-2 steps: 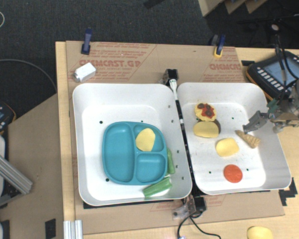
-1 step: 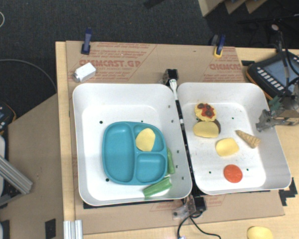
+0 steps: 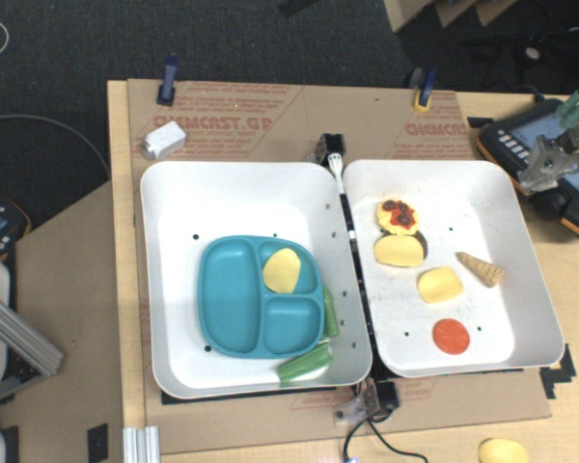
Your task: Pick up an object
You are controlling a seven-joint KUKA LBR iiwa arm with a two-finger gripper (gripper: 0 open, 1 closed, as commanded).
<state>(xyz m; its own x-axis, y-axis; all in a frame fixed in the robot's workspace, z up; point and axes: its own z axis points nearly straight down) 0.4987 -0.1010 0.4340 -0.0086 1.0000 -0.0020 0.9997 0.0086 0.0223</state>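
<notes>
The right bin (image 3: 521,258) holds a small red and yellow piece (image 3: 398,217), a pale yellow lump (image 3: 398,251) with a dark part behind it, a yellow block (image 3: 440,285), a tan cone (image 3: 480,269) and a red disc (image 3: 452,337). In the left bin (image 3: 174,220) lies a teal divided plate (image 3: 234,297) with a yellow piece (image 3: 282,270) in its upper right compartment. A green piece (image 3: 305,363) rests at the plate's lower right corner. A grey gripper (image 3: 552,160) sits at the right edge, outside the right bin's far right corner and away from every object.
A thin green strip (image 3: 329,312) lies along the teal plate's right rim. A white block (image 3: 164,140) sits on the board behind the left bin. A black pendant (image 3: 510,141) lies by the gripper. A yellow object (image 3: 502,451) lies on the bench at the bottom right.
</notes>
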